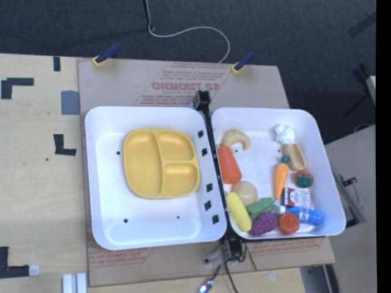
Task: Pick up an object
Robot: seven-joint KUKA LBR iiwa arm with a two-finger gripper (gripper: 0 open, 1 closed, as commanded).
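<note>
The right bin (305,124) holds toy food. A croissant (236,138) lies at its upper left, with a red-orange sausage (229,164) below it. Further down sit a beige round piece (245,191), a yellow corn cob (239,211), a green pickle (262,206) and purple grapes (264,223). On the right side lie a white garlic bulb (283,132), a bread roll (295,156), a carrot (280,180), a strawberry (303,179), a small red-and-white carton (298,198), a blue bottle (306,215) and a tomato (288,223).
The left bin (101,182) holds a yellow divided plate (161,163). Both bins rest on a cardboard sheet (177,84) held by two yellow-and-blue clamps. A white cable (195,32) loops over the dark floor behind.
</note>
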